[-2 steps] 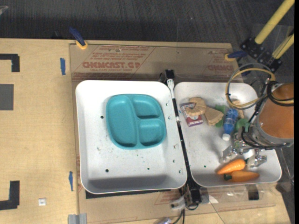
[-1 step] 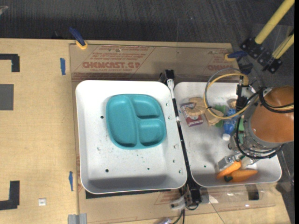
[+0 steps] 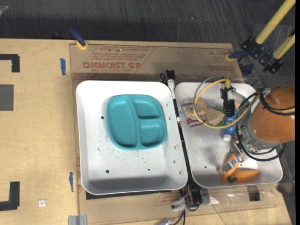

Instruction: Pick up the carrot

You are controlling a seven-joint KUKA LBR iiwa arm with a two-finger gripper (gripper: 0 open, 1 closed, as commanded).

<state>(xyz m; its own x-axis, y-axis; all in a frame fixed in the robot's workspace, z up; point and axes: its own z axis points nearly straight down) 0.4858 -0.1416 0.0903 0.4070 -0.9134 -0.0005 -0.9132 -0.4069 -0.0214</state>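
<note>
The orange carrot (image 3: 244, 175) lies on its side in the right bin's (image 3: 206, 172) near right corner, its thick end pointing left. My gripper (image 3: 233, 162) hangs low just above the carrot's left end, either touching it or nearly so. The orange-banded wrist hides most of the gripper from above.
A teal divided plate (image 3: 136, 121) sits in the left bin (image 3: 93, 163). Toward the back of the right bin lie a snack packet (image 3: 191, 115), a brown crumpled thing (image 3: 212, 116) and a blue bottle (image 3: 229, 124). The arm covers the right bin's right side.
</note>
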